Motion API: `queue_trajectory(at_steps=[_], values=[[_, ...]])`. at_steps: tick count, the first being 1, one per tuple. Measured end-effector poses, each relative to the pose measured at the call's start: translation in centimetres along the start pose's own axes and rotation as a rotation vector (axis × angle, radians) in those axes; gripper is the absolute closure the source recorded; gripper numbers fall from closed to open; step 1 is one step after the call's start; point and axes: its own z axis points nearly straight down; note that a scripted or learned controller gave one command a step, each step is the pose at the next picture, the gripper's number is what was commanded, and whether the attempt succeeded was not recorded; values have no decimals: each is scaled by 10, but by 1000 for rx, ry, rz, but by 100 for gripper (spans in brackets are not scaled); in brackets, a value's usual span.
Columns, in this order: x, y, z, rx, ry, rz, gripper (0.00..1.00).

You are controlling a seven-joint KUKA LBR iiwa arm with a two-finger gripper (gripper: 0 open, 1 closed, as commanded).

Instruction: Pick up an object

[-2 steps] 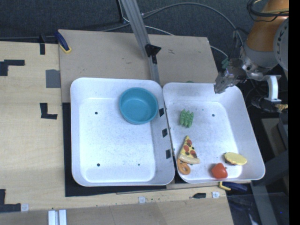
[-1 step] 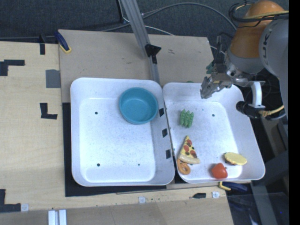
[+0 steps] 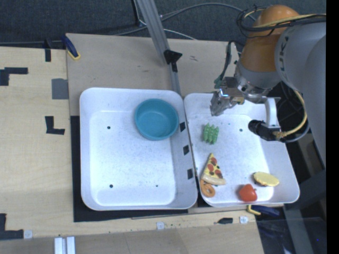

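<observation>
In the right bin (image 3: 275, 160) lie a small ridged green object (image 3: 210, 134), a toy pizza slice (image 3: 212, 171), a red tomato-like ball (image 3: 247, 192) and a yellow flat piece (image 3: 265, 179). My gripper (image 3: 218, 107) hangs over the bin's far left corner, a short way above and behind the green object. Nothing shows between its fingers.
A blue bowl (image 3: 156, 119) sits at the far right of the left bin (image 3: 116, 165). A grey pole (image 3: 158, 30) slants down to the divider between the bins. The arm's grey body and orange band (image 3: 270, 41) fill the space over the right bin's far side.
</observation>
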Motion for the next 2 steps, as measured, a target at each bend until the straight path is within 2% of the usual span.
queue_trajectory(at_steps=[1,2], values=[[42,-28,-8,0,0,2,100],[89,-37,-15,-1,0,0,100]])
